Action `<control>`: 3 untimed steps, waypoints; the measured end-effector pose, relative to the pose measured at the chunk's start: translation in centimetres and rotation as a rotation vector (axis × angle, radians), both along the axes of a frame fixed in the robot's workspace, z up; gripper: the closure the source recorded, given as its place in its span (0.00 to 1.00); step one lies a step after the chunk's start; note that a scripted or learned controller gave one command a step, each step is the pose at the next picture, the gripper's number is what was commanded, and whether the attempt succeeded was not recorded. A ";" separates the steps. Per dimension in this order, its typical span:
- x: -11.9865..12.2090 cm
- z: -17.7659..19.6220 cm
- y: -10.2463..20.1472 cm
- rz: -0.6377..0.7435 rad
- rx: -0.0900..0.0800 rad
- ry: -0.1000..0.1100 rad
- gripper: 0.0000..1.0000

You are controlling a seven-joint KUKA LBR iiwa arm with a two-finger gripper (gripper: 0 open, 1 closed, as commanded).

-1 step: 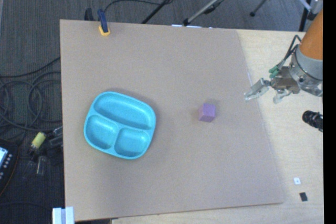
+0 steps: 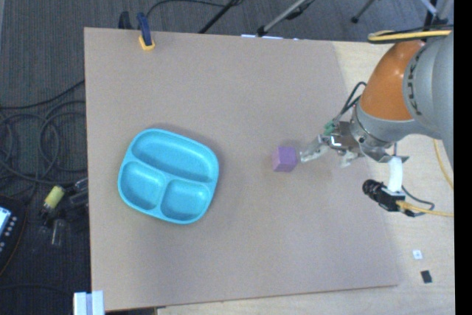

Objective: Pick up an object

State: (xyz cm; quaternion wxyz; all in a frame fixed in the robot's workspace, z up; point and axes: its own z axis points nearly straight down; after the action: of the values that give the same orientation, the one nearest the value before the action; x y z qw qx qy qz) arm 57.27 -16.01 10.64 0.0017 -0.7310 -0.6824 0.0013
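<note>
One small purple cube [image 2: 285,158] is lying on the tan desk [image 2: 221,85] right of the frame's centre, and it is being approached from the right by the jaws [image 2: 316,153] of the grey and orange arm [image 2: 402,96]. The cube is sitting just left of the fingertips, close beside them but not between them, so nothing is being gripped; whether the jaws are spread or pressed together cannot be told at this size. No long axis is being offered by the cube, its sides being roughly equal, so almost any closing direction would probably serve. A short leftward reach is judged to be needed before a grasp can be made, and a nudge rather than a pinch is the risk, since the light cube could be pushed along the board. A blue three-compartment tray [image 2: 169,175] is resting well apart at lower left, and a blue and yellow clamp [image 2: 145,33] is fixed at the desk's upper left edge.
</note>
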 end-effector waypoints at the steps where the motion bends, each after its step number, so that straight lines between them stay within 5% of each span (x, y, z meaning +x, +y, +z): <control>1: 3.1 -2.3 4.2 -0.148 -0.002 -0.002 0.00; 2: 3.1 -1.3 4.3 -0.147 -0.002 -0.002 1.00; 3: 3.1 -1.3 4.2 -0.147 -0.002 -0.002 0.00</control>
State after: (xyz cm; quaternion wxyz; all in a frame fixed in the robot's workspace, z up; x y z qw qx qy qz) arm 60.40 -11.77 9.36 0.0004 -0.7792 -0.6268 0.0011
